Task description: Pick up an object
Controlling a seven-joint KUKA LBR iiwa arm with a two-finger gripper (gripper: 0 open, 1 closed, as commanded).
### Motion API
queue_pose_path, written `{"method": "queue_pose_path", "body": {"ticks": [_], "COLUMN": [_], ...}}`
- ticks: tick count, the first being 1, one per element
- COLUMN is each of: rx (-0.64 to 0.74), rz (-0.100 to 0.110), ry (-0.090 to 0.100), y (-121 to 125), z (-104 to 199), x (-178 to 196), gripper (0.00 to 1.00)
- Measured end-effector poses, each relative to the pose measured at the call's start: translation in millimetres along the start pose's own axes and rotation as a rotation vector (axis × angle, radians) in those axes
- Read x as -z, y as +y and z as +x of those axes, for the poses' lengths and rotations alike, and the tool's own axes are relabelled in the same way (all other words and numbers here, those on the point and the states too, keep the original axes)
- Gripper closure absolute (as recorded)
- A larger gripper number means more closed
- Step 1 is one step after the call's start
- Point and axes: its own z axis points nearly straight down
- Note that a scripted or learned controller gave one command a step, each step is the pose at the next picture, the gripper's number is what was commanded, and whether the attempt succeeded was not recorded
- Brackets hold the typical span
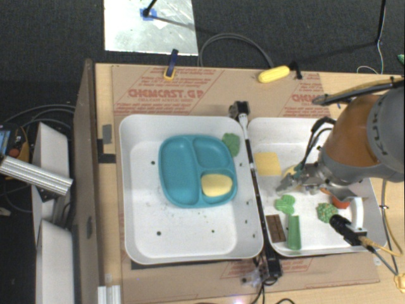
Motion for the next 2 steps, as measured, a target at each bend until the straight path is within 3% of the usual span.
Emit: {"method": "queue_pose_path", "body": {"ticks": [1, 2], "rx": [-0.001, -0.003], "rz": [0.014, 0.007], "ry": [0.0, -0.005], "y": [-31, -12], "z": [20, -39], "x": [-15, -13], "gripper": [0.0, 0.0]}}
